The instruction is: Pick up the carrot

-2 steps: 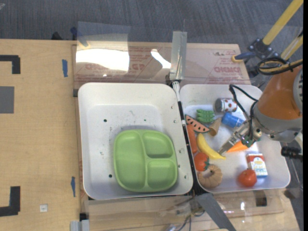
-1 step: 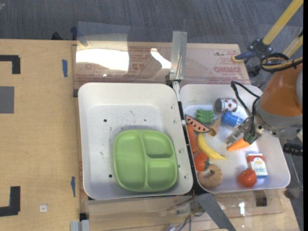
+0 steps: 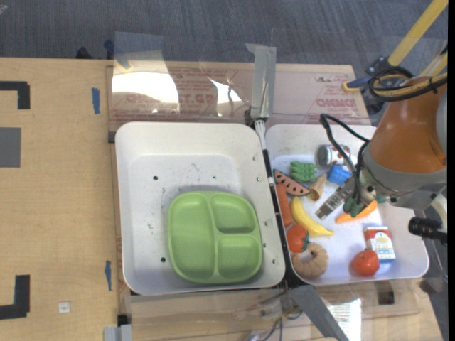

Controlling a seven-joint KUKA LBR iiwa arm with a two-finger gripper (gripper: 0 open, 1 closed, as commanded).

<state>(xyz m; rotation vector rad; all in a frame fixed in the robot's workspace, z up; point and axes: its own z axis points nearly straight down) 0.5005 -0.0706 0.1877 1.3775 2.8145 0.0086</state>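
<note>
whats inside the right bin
The right bin holds a banana, watermelon slice, tomato, small carton and carrot. The gripper and arm cover the area beneath them.

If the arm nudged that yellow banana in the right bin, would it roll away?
Probably not: the yellow curved toy banana looks more apt to pivot than roll. It seems a stiff, light plastic toy. Crowded by the orange carrot and round bagel, it would likely bump them.

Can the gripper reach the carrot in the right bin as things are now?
Probably yes. The gripper hangs right over the carrot in the right bin, with nothing lying on it; the banana sits apart.
</note>
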